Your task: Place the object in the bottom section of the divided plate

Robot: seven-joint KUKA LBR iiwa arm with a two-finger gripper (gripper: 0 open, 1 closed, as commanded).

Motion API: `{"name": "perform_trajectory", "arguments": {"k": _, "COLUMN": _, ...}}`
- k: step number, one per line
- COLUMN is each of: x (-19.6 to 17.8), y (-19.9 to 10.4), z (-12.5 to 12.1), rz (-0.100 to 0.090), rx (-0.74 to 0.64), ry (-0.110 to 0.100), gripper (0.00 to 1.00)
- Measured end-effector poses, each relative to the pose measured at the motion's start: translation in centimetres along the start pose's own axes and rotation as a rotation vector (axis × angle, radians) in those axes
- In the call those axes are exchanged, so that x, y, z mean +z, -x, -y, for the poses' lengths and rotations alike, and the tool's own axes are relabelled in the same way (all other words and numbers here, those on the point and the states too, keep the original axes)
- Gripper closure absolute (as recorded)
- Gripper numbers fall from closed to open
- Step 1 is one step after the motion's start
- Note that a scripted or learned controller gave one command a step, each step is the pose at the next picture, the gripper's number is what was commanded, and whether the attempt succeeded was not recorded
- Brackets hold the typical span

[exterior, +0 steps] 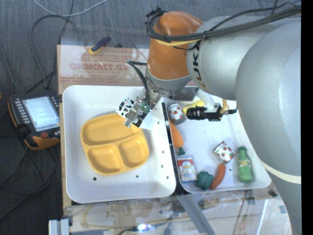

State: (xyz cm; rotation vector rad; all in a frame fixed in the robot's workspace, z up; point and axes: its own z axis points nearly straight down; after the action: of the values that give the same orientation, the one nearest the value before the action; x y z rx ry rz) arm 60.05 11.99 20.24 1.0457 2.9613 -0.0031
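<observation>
- Grey arm (264, 82) bulks at 3 o'clock of the view, closest to the lens. It reaches leftward, and its orange band (171, 48) sits at 12 o'clock of the right bin (205, 140).
- From the band the wrist slants down toward 7 o'clock, across the wall between the bins, and ends in the gripper (133, 114).
- Whether the gripper is open or closed cannot be told, nor whether it carries anything.
- It sits over the 1 o'clock rim of the yellow divided plate (105, 156); whether it touches the rim cannot be told.
- That plate lies flat near the middle of the left bin (83, 182).
- Which loose thing is the task's object cannot be told; all of them lie in the right bin.
- At that bin's 9 o'clock a carrot (177, 136) lies along the wall, with a small can (175, 114) just above it at 11 o'clock.
- A second can (224, 152) sits near the bin's middle, a green bottle (244, 164) at 4 o'clock.
- A red-and-white box (187, 169), a green toy (205, 180) and an orange-red long piece (219, 175) crowd 6 to 7 o'clock.
- Outside the left bin, a teach pendant (34, 114) lies at 9 o'clock.
</observation>
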Motion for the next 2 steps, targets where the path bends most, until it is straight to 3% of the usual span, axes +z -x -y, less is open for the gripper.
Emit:
{"name": "perform_trajectory", "arguments": {"k": 1, "x": -0.2, "y": 1.7, "z": -0.6, "rz": 0.002, "rx": -0.224, "ry": 0.0, "gripper": 1.0}}
{"name": "perform_trajectory", "arguments": {"k": 2, "x": 3.3, "y": -0.4, "z": 2.1, "rz": -0.001, "rx": -0.271, "ry": 0.0, "gripper": 1.0}}
